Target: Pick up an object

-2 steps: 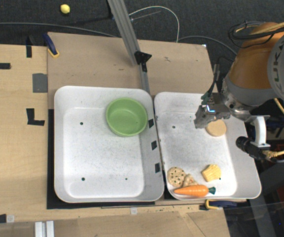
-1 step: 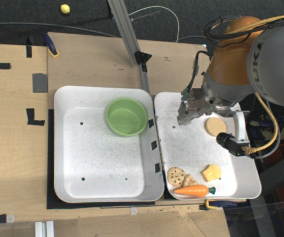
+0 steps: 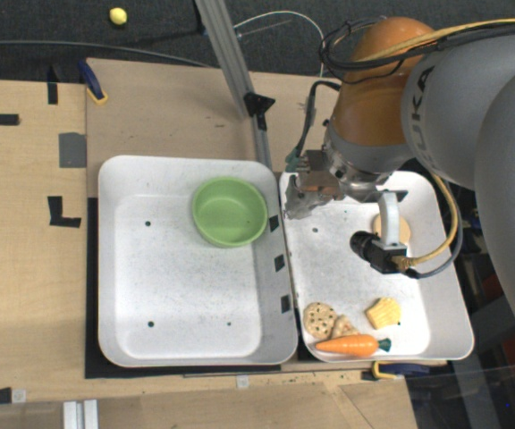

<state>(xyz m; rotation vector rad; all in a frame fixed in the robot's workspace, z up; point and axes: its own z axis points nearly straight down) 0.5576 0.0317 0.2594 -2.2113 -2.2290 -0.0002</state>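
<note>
The pincer (image 3: 307,190) hangs low over the far left corner of the right bin (image 3: 418,333), close against the wall shared with the left bin (image 3: 123,266); I cannot tell how it stands from this angle. The likely things to pick lie well apart from it, along the right bin's near edge: a carrot (image 3: 351,346) lying with its long axis parallel to that edge, green tip to the right, a round cracker (image 3: 318,316) just beside it, and a yellow cheese wedge (image 3: 383,312). A green bowl (image 3: 230,211) sits in the left bin, near its far right corner, about as close across the wall.
</note>
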